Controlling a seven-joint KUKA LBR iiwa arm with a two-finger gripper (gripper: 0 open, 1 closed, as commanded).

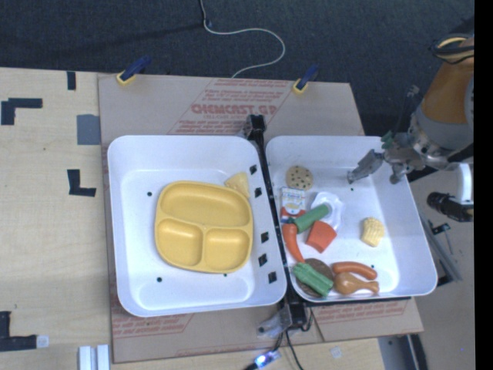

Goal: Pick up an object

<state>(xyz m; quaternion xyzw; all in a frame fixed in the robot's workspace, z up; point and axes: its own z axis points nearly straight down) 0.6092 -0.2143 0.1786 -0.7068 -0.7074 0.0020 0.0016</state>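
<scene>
One tool, jaws parted, empty | corn below it, apart

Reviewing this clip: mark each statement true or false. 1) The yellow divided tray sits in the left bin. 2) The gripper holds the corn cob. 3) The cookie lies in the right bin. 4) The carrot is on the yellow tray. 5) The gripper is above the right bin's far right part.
1) True: the yellow divided tray sits in the left bin.
2) False: the corn cob lies on the floor of the right bin, apart from the gripper, with nothing between its fingers.
3) True: the cookie lies near the right bin's far left corner.
4) False: the carrot lies in the right bin, by its left wall.
5) True.
</scene>
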